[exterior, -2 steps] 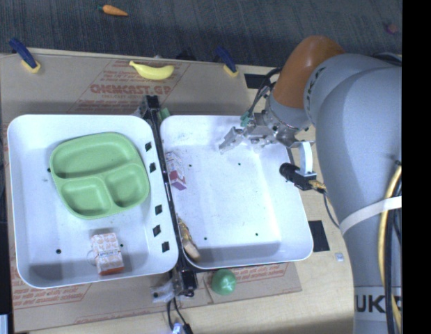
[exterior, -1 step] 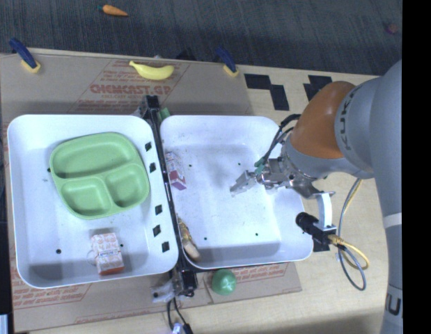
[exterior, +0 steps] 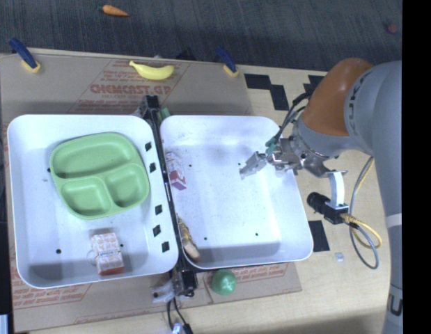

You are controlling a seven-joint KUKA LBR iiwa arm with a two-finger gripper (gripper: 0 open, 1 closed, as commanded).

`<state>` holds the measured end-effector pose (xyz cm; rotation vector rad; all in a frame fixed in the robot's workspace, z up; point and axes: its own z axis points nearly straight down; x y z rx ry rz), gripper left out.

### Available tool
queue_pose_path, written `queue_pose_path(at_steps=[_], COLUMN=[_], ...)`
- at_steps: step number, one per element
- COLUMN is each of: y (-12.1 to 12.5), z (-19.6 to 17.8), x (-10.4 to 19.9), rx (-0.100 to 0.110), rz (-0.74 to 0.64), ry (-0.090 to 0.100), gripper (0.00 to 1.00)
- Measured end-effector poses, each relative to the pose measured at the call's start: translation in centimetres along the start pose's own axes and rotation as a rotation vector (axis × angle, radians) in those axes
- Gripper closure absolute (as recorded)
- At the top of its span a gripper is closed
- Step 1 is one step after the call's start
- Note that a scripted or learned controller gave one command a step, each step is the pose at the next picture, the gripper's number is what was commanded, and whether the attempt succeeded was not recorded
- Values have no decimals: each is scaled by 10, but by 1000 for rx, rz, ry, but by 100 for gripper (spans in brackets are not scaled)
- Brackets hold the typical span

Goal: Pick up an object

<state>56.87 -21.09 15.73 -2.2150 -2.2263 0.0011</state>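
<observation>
My gripper [exterior: 253,164] hangs over the right bin [exterior: 271,245], in its upper right part, with bare white floor beneath it. A small red-and-white packet [exterior: 175,170] lies against that bin's left wall, well to the left of the gripper. At the bin's lower left corner a small tan object [exterior: 188,245] rests by the divider. In the left bin [exterior: 27,207] sits a green divided plate [exterior: 98,173], and a small red-and-white carton [exterior: 106,252] lies below it.
A yellow banana [exterior: 152,69] lies on the cardboard behind the bins. A green ball [exterior: 223,281] sits in front of the right bin. Black clips [exterior: 158,186] line the divider between the bins. Yellow cable [exterior: 365,235] loops at the right.
</observation>
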Motion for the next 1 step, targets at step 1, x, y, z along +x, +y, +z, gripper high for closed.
queue_pose_path(at_steps=[1], y=[15], z=[-13], x=[0], rx=[0], rz=[0], ry=[1], gripper=[0])
